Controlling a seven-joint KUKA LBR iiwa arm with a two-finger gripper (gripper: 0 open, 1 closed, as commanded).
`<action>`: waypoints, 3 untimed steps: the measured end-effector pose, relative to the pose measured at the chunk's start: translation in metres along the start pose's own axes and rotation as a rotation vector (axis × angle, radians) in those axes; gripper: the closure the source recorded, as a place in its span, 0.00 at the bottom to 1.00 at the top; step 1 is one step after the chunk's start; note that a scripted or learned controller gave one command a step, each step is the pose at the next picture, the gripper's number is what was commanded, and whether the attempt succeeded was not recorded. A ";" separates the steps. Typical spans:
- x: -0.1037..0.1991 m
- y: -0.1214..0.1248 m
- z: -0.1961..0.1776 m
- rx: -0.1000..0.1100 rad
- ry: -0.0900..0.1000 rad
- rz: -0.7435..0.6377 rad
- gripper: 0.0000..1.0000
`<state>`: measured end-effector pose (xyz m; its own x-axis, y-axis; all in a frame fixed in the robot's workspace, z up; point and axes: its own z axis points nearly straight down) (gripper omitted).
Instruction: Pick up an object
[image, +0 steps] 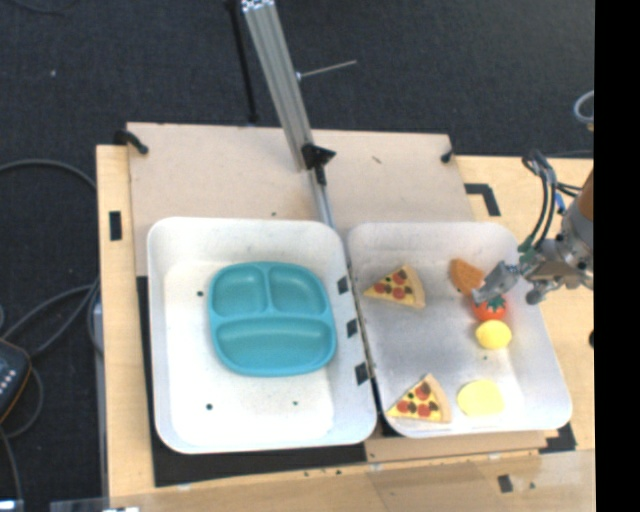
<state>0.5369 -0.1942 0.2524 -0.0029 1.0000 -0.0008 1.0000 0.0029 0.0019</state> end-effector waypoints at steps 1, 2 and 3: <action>0.000 0.000 0.000 0.000 0.000 0.000 0.00; -0.004 0.002 0.043 0.004 0.000 0.003 0.00; 0.005 -0.001 0.095 0.006 0.001 0.004 0.00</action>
<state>0.5358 -0.1888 0.1571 0.0007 1.0000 0.0004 1.0000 -0.0007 -0.0044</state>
